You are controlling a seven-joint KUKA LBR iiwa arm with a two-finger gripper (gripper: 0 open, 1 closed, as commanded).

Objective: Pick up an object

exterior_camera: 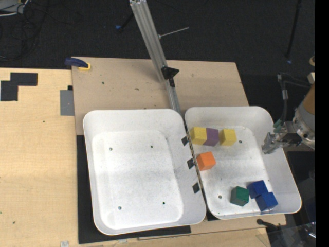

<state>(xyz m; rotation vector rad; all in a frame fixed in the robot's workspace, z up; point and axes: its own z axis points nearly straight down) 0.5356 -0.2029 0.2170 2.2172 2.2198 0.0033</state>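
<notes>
Jaws on the gripper point(271, 142) cannot be read from this view: the tool is a small grey and dark shape at the right rim of the right bin point(241, 115), and whether it is parted or closed is too small and too side-on to tell, though nothing coloured shows at its tip, so I judge it carries nothing. It sits over the bin's right edge, apart from every block. Candidates for the pick all lie in the right bin: a yellow cube point(198, 135) touching a purple cube point(211, 137), with a second yellow cube point(228, 137) just beside them in a row of 3 near the top; an orange cube point(206, 160) close to the divider between the 2 bins; and at the lower right a green cube point(239, 196) near 2 blue blocks point(262, 194) that touch each other. The left bin point(133, 169) holds no blocks. Risks, as I judge them: the packed row leaves no room for a finger between neighbours, so a descent there could land on top of a cube or push 2 at once; the blue pair lies tight by the bin's sloped wall, where a finger may strike the rim; the orange cube by the divider could be nudged against the wall. Green looks the freest target, though a skewed approach could still knock it away.
</notes>
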